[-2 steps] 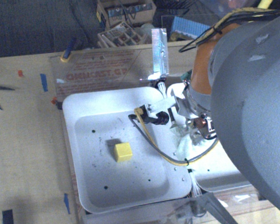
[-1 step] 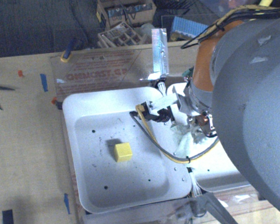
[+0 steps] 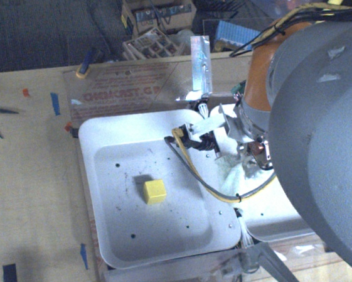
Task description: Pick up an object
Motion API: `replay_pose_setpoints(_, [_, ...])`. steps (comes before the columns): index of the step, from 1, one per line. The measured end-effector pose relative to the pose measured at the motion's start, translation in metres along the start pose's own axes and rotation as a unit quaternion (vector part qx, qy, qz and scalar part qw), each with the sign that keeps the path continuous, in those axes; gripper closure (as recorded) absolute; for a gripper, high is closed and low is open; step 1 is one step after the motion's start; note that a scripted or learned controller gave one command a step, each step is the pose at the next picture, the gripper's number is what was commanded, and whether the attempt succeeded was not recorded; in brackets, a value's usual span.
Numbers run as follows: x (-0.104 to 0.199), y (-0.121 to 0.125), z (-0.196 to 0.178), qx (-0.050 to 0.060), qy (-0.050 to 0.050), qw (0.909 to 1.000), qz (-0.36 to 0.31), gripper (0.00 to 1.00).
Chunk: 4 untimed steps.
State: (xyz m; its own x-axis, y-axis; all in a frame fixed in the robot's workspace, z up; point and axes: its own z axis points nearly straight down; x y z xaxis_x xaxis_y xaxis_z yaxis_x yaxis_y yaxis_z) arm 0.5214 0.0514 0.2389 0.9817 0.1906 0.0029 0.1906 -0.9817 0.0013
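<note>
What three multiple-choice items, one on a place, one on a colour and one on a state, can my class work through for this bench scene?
1. Where is the block?
A) in the bin on the view's left
B) on the wooden bench top
C) in the other bin

2. What colour is it?
A) red
B) yellow
C) green

3. How does it lie?
A) stacked on another block
B) leaning on the bin's wall
C) alone on the bin's floor, apart from the arm

Answers:
1 A, it sits within that bin's white rim.
2 B, its faces are plainly yellow.
3 C, bare white floor surrounds it on every side.
</note>
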Motion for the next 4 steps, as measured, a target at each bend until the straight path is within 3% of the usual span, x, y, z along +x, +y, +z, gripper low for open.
replay_pose_setpoints(3, [0.001, 0.005, -0.027, -0.001, 0.001, 1.0000, 0.004, 1.00])
replay_pose_setpoints(4, [-0.036, -0.040, -0.032, 0.002, -0.004, 0.9961, -0.088, 1.00])
